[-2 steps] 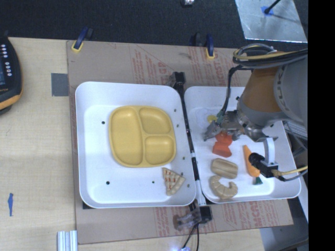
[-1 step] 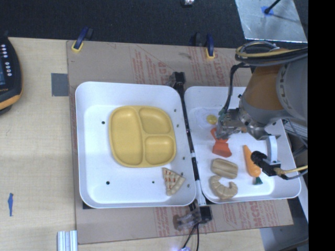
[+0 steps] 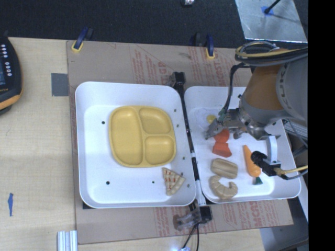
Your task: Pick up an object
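We are looking down on the arm (image 3: 272, 88) reaching in over the right bin (image 3: 293, 192), its gripper (image 3: 222, 127) hanging just above a red toy (image 3: 222, 144); we cannot tell how it is set. Below that toy a tan bread roll (image 3: 224, 167) and a croissant (image 3: 223, 187) are lying, with a carrot (image 3: 252, 163) beside them. The left bin (image 3: 89, 140) is holding a yellow divided plate (image 3: 142, 136) and a pizza slice (image 3: 173, 180).

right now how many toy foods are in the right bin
4: a red piece under the tool, a carrot to its right, a bread roll below, and a croissant nearest the front. The arm may hide more.
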Controlling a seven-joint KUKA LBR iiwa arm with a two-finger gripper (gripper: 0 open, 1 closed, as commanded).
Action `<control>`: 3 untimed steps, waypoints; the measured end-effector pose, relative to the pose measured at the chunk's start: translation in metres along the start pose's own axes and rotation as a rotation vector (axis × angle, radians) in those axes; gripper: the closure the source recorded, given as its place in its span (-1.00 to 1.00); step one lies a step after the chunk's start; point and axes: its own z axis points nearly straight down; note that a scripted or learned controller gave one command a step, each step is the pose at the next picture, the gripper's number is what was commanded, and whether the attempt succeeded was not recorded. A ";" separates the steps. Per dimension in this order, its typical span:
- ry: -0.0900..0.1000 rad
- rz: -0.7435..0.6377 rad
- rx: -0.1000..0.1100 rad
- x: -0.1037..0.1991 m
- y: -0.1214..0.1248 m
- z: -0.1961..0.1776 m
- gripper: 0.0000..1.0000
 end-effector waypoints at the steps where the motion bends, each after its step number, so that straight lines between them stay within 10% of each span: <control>1: 0.004 0.002 -0.003 -0.018 0.051 0.021 -1.00; 2: 0.006 0.004 0.007 0.004 0.011 0.021 -1.00; 3: 0.004 0.004 0.004 0.002 0.013 0.010 1.00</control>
